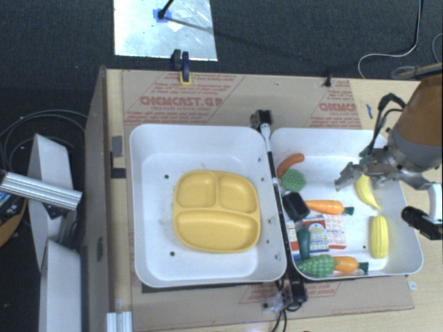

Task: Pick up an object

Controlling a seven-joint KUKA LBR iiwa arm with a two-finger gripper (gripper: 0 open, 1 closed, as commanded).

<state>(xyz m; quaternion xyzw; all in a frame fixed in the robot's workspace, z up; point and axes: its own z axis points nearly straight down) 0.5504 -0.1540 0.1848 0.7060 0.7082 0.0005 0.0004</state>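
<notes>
**Camera view: gripper low over the banana in the right bin**

Camera view shows the arm point(423, 123) reaching in over the right bin point(414, 258), with the gripper point(365, 173) down near the bin floor. Its dark parts straddle the upper end of a banana point(367, 192), which lies lengthwise just below it. I cannot tell how far the gripper is spread, nor whether it truly touches or pinches the banana; the wrist hides the contact.

Other candidates lie close by: a corn cob point(378, 236) near the right wall, a carrot point(324, 206) in the middle, a sausage point(290, 163) toward the top left, and a card point(322, 234) flat on the floor. The left bin point(149, 206) holds a yellow tray point(216, 209).

To do this step well, I judge the gripper should centre across the banana's narrow width, close fully before lifting, and rise straight up, since a curved, smooth fruit held near its end may pivot or slip out.
</notes>
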